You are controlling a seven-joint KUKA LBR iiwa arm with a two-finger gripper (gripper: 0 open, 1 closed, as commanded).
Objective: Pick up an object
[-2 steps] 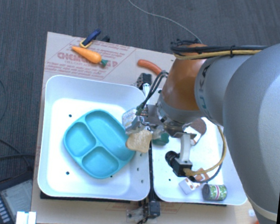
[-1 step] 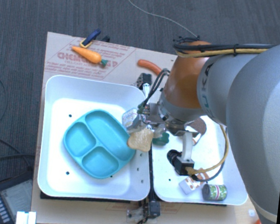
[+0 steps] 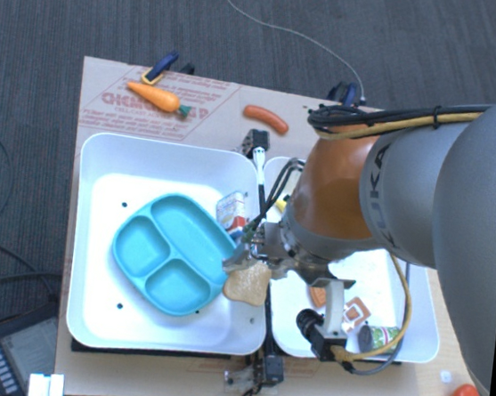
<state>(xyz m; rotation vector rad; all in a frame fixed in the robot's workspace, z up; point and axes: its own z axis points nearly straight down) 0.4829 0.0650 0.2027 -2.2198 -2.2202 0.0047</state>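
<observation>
My gripper (image 3: 248,254) hangs low over the right side of the left bin (image 3: 84,217), under the bulky grey and orange wrist. It is right beside the rim of a blue three-part plate (image 3: 169,253) that lies in that bin. A tan, bread-like piece (image 3: 246,285) lies just below the gripper, against the bin's right wall. A small white packet (image 3: 231,209) sits just above the gripper. The wrist hides how the gripper meets these things.
The right bin (image 3: 419,335) holds an orange piece (image 3: 318,295), an orange and white card (image 3: 356,313) and a green-tipped tube (image 3: 378,336). On the bench behind lie a carrot (image 3: 157,98), a sausage (image 3: 265,118) and a blue clip (image 3: 161,65).
</observation>
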